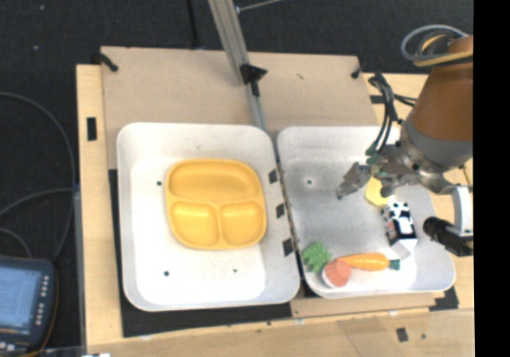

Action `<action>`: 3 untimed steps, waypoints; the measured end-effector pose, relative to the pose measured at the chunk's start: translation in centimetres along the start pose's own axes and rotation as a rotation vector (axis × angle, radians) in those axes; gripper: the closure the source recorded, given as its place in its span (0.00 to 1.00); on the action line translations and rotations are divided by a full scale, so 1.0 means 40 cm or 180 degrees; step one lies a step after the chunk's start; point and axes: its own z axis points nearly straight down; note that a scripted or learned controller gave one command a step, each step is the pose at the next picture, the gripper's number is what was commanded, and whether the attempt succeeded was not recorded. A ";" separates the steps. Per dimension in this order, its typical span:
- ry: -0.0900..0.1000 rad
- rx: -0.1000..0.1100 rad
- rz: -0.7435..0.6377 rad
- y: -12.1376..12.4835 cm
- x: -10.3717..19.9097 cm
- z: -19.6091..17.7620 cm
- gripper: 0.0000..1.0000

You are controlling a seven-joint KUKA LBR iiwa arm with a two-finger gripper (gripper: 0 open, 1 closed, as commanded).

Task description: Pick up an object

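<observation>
Your gripper (362,180) hangs over the right white bin (319,160), jaw state unclear, far from the orange plastic carrot (368,262).

Both bins looked like smooth white plastic with a soft sheen, the left bin (143,212) and the right bin (319,164) faintly speckled. The yellow divided tray (215,202) at centre-left read as glossy moulded plastic. Under them the bench (207,84) was matt tan board, wood-like. The slanted rail (223,9) at upper centre showed ribbed bare metal. At lower right, the carrot (368,262) looked shiny plastic, and the green piece (315,255) bumpy.
</observation>
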 end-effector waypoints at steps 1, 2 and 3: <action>0.0001 0.0000 0.0007 0.000 0.000 0.000 0.00; -0.0003 0.0023 0.0012 -0.006 0.015 0.150 0.00; -0.0003 0.0023 0.0012 -0.005 0.030 0.302 0.00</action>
